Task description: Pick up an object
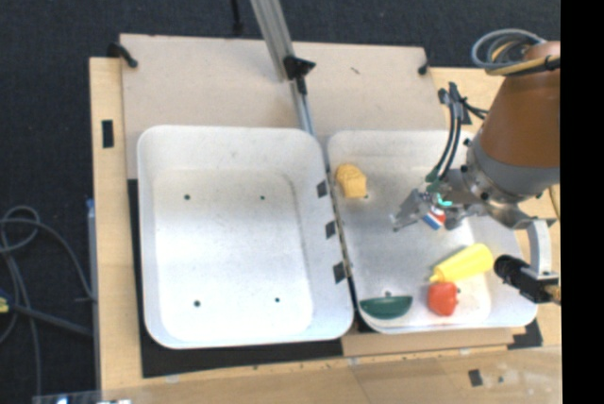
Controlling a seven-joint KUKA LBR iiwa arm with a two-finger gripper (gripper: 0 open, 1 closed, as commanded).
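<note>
The right bin [377, 157] holds all the objects. The arm [524, 124] stands over its right side, with the pincer [427, 213] low above the bin's middle; its opening I cannot tell, maybe something small and coloured is there. A yellow block [462, 262], a red object [443, 298] and a green piece [387, 305] lie along the near edge; a tan lump [352, 181] sits by the left wall.

Yellow block [462, 262], red, perhaps round, toy [444, 298]
</note>
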